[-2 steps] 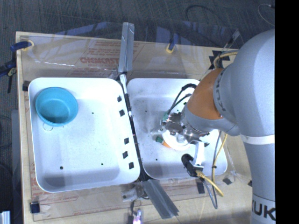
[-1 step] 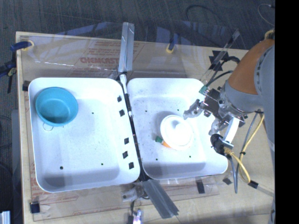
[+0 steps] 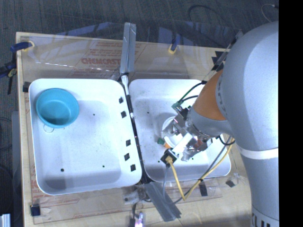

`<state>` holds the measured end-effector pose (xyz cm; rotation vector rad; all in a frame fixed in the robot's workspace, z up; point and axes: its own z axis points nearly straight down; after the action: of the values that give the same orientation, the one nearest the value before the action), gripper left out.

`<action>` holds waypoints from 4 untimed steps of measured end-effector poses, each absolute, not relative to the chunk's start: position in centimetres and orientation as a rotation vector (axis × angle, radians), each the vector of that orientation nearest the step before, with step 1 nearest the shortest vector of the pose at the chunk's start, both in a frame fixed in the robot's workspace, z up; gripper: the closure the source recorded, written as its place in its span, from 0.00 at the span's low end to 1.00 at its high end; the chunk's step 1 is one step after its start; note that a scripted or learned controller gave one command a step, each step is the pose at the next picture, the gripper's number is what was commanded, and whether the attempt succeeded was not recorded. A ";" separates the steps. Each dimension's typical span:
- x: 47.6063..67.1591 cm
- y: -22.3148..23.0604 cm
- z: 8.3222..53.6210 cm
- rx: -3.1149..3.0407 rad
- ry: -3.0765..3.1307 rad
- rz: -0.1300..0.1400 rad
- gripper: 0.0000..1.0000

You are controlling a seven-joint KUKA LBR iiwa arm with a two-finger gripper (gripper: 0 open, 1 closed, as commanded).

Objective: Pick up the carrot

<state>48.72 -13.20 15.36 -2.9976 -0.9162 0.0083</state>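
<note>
The arm reaches in from the right, and its gripper (image 3: pixel 176 143) is low over the middle of the right bin (image 3: pixel 147 98). At the gripper's left edge a small green tip and a bit of orange show, which look like the carrot (image 3: pixel 163 142). Most of the carrot is hidden under the gripper body. I cannot make out whether the carrot is touched or just lies beside the gripper.
A blue bowl (image 3: pixel 57 108) sits in the far left corner of the left bin (image 3: pixel 85 174). Yellow and green cables (image 3: pixel 176 178) hang from the wrist across the right bin's near rim. The big grey arm body (image 3: pixel 251 98) covers the bench's right side.
</note>
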 end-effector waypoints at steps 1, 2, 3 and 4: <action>47.8 -18.2 33.1 -3.054 -0.732 -0.001 0.00; 47.7 -14.1 28.0 -3.118 -0.344 0.008 0.00; 47.6 -16.0 18.6 -3.118 -0.336 0.009 0.00; 51.7 -18.9 11.7 -3.108 -0.426 -0.001 0.00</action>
<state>51.72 -18.94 11.65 -3.1081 -0.4256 -0.0005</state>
